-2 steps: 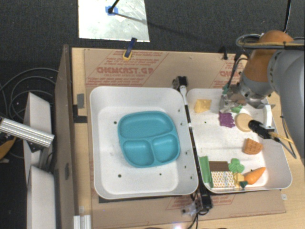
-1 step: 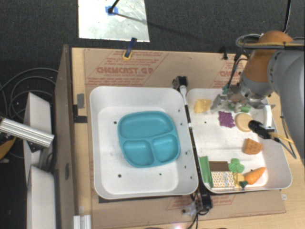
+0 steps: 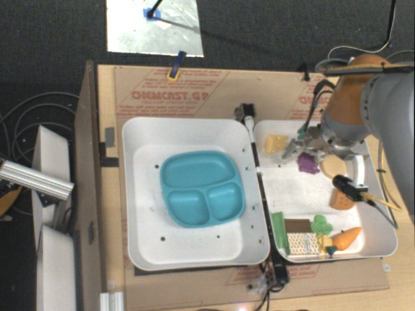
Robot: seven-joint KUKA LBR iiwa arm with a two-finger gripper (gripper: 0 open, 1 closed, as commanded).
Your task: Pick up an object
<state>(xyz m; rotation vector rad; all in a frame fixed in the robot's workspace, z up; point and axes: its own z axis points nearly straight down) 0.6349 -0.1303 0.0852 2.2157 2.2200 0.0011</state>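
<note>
A teal divided plate point(image 3: 202, 187) sits in a white bin point(image 3: 139, 148). The other white bin point(image 3: 382, 238) holds a purple lump point(image 3: 308, 164), an orange carrot point(image 3: 347, 238), a green strip point(image 3: 279, 230) and perhaps a speckled packet point(image 3: 303, 243).

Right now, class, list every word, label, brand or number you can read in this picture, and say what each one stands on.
"CHEMCAST GP", in faded red, partly blurred: on the brown board behind the left bin.
More red print on the same board near the arm: cut off, unreadable.
Patterned packet at the right bin's front: print too small to read.
</note>
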